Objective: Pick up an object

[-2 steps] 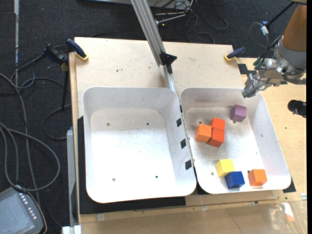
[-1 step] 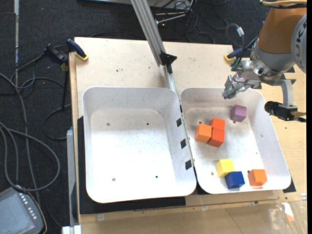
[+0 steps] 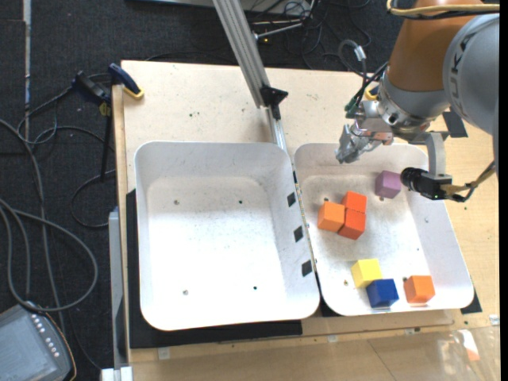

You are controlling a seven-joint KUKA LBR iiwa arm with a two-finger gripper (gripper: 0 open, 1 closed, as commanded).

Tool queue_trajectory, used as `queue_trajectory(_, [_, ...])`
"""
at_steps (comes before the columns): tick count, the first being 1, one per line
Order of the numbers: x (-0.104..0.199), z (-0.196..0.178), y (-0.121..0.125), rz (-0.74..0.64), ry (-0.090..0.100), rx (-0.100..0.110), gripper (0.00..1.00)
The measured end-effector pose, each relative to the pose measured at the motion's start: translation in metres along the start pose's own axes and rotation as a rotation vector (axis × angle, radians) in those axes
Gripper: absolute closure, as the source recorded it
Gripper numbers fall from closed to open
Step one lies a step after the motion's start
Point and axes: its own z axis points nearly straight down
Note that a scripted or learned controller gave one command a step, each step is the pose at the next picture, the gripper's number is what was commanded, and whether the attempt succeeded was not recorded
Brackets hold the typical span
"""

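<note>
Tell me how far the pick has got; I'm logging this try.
Nothing looks picked yet. The hand hangs above the far rim of the right white bin, with no block at it. The small purple cube, the orange blocks, the yellow cube and the blue cube lie in that bin. Descent, grasp and lift remain.

We see a wooden worktop [image 3: 198,109] with a blue-and-yellow clamp [image 3: 123,80] at its left corner. Black cables [image 3: 32,173] trail over the dark floor beside it, and a slanted metal rail [image 3: 242,38] crosses above
</note>
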Motion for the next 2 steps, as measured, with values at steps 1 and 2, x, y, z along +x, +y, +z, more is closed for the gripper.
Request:
queue_trajectory(1, [0.061, 0.011, 0.011, -0.001, 0.000, -0.001, 1.00])
queue_trajectory(2, [0.109, 0.021, 0.019, 0.000, 0.000, -0.001, 1.00])
